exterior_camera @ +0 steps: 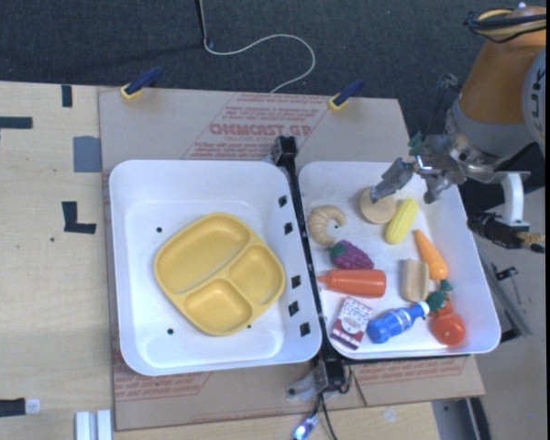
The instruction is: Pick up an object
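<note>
We see the gripper [411, 180] open, fingers spread, nothing between them. The corn cob [401, 220] lies just below the gripper in the right bin [477, 273], long axis near upright, tilted slightly right.

Wooden bench [37, 273], cardboard sheet [247, 126], two white bins [128, 246]

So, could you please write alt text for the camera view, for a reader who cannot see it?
A robot gripper hangs open above the far end of the right bin, over a corn cob and a round tan piece. That bin also holds a croissant, grapes, a carrot and a blue bottle. The left bin holds a yellow tray.
</note>
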